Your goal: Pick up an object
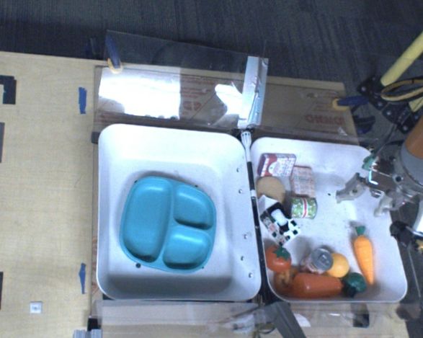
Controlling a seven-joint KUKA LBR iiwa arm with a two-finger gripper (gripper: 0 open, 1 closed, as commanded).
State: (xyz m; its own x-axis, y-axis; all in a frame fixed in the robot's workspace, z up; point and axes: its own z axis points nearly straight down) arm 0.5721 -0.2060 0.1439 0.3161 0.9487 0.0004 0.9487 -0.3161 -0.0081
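My pincer [365, 190] hung with its fingers spread and nothing between them over the right bin's [342, 153] far right side, just above the carrot [364, 258] lying near the yellow ball [339, 265] and red sausage [316, 284].

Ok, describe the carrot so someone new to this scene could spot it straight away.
Look at the right bin, the one crowded with toy food. The carrot lies near its right wall, below the gripper, pointing toward the front corner. It is the one plain orange tapered piece with a small green top, lying apart from the cluster at the bin's front edge.
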